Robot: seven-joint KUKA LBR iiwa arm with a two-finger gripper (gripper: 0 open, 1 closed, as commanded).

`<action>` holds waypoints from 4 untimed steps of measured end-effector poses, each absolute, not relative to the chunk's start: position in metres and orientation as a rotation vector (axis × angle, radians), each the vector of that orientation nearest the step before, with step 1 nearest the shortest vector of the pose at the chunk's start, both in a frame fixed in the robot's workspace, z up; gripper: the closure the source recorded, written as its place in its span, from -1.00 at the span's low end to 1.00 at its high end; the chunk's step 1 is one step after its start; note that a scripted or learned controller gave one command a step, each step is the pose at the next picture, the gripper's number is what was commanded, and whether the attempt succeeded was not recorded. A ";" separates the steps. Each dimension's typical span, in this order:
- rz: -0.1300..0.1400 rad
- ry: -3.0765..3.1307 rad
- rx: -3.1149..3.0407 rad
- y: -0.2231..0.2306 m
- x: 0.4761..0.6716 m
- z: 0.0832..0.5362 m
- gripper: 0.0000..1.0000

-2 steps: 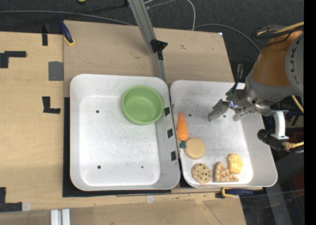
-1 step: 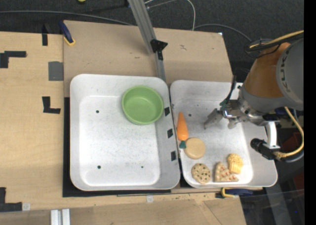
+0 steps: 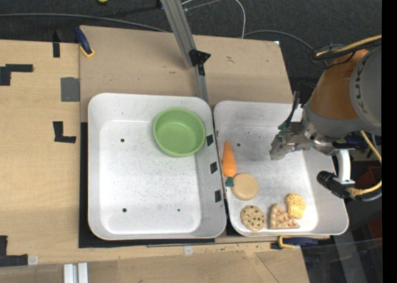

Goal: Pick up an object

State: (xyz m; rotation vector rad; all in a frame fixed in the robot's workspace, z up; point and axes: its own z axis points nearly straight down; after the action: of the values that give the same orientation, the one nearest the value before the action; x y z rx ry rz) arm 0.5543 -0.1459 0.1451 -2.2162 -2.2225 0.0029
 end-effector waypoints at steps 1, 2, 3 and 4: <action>-0.004 -2.226 -2.223 -0.147 0.555 0.208 1.00; -0.003 -2.226 -2.222 -0.147 0.556 0.249 1.00; -0.001 -2.228 -2.211 -0.086 0.555 0.250 1.00; 0.000 -2.228 -2.211 -0.026 0.569 0.245 1.00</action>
State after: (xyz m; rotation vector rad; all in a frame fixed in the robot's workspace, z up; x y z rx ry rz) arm 0.5692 -0.0258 0.2447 -2.2108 -2.2284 0.0000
